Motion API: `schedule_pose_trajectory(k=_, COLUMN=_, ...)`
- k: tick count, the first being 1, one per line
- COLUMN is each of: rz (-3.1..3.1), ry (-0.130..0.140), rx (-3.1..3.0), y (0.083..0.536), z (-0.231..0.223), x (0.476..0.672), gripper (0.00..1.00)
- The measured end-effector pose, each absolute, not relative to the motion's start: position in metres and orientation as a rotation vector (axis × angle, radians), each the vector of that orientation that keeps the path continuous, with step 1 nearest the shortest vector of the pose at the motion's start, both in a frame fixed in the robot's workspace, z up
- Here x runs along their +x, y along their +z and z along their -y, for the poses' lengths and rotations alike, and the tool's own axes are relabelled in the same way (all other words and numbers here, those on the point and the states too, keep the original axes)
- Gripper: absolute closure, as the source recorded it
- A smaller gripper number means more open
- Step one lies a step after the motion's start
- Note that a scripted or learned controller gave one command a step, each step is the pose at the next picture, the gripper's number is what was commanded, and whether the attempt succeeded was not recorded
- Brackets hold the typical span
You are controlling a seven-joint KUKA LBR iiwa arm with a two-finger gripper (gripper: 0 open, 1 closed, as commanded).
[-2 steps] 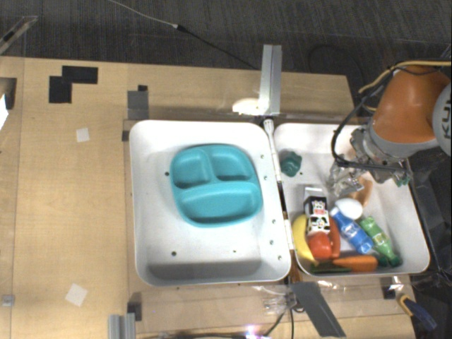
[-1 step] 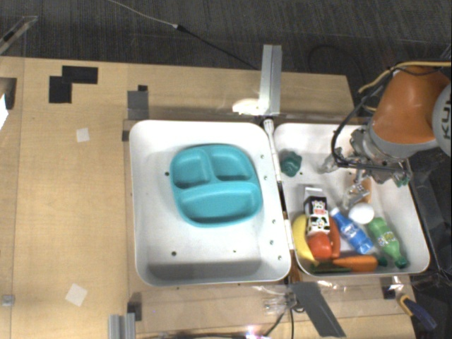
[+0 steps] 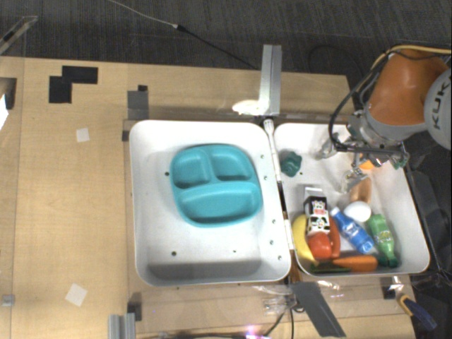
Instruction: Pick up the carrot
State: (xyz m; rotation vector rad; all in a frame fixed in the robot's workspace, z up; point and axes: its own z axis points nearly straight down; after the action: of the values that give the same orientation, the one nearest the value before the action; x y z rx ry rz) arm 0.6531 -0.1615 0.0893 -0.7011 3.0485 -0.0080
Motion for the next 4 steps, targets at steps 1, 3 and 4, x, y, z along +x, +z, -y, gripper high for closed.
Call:
schedule_pose_trajectory(k=1, rz=-2.989, ry=-0.007, rx=-0.917, y=0.091, z=0.204, x=0.674, gripper=0.00)
schedule_pose_trajectory(k=3, rz=-2.974, ry=-0.008, rx=-0.966, y=0.090, z=0.205, x=0.650, gripper=0.00)
schedule_pose_trajectory(k=4, rz=-2.962, ry=-0.016, rx=-0.963, y=0.105, z=0.204, x=0.654, gripper=1.00)
